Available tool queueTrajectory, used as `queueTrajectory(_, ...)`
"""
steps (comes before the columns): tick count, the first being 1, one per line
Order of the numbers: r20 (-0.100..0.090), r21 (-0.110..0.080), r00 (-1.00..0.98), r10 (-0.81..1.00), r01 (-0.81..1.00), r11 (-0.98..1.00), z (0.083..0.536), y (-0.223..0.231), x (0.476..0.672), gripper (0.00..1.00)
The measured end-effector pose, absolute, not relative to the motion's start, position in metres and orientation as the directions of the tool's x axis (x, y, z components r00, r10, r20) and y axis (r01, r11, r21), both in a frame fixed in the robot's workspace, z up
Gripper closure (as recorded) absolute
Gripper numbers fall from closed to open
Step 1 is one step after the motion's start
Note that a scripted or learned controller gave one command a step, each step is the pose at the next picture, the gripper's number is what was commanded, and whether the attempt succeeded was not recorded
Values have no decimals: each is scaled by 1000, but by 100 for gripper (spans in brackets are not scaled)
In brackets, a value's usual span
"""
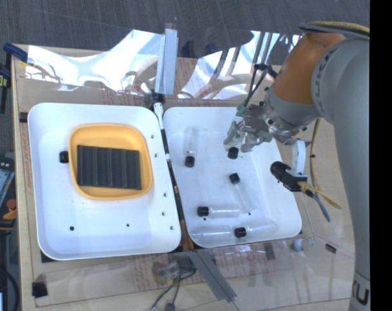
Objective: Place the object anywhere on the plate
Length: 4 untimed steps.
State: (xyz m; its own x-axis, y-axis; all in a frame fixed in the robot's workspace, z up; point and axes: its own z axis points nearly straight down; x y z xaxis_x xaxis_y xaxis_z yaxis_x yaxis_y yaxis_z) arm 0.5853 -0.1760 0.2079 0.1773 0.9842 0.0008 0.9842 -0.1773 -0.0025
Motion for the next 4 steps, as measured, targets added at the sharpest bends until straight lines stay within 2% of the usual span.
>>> queueTrajectory(1, 0, -2, 13, 1000, 1000, -13, 189, -156, 608, 100)
queueTrajectory(2, 0, -2, -140, 990, 990, 140, 208, -131, 620, 100)
queueTrajectory(3, -1, 0, -455, 890, 890, 455, 179, -121, 647, 100)
queueTrajectory(4, 2, -2, -651, 759, 759, 651, 192, -80, 608, 100)
